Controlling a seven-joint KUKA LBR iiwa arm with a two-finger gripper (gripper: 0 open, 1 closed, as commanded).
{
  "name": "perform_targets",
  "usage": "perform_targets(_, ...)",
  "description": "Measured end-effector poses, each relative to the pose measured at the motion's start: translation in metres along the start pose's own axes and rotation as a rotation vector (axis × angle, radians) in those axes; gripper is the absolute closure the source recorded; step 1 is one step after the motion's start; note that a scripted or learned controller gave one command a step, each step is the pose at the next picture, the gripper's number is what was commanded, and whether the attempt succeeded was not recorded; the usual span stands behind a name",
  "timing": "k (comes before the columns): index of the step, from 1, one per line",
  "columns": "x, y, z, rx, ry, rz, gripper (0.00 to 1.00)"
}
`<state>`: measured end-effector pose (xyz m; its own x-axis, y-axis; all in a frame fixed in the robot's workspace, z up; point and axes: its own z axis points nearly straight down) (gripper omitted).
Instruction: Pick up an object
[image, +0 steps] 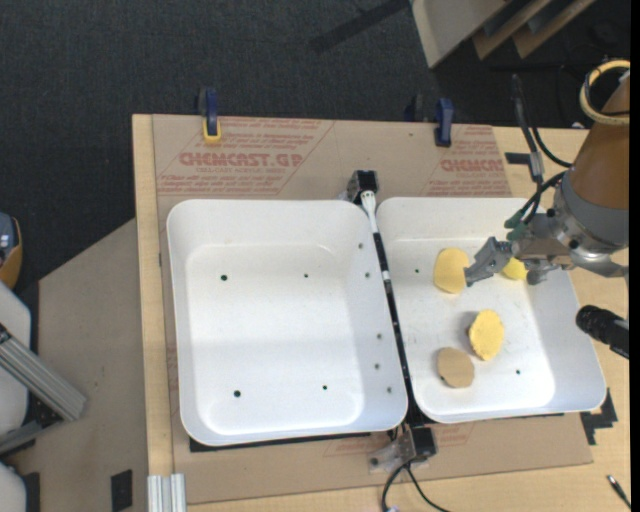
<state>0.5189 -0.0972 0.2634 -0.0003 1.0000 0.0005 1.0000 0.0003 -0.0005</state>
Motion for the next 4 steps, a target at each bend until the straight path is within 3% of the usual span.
perform_targets(1,-0.027,0.058,0.1,0.003,0.0,0.001,0.0)
perform_targets(2,-0.035,0.069,0.183,0.005,0.001,0.001,0.0)
perform_targets(3,-0.04,0.134,0.178,-0.008,-0.003,-0.002,0.0)
perform_targets(4,-0.04,0.132,0.167,-0.005,-0.002,-0.001,1.0)
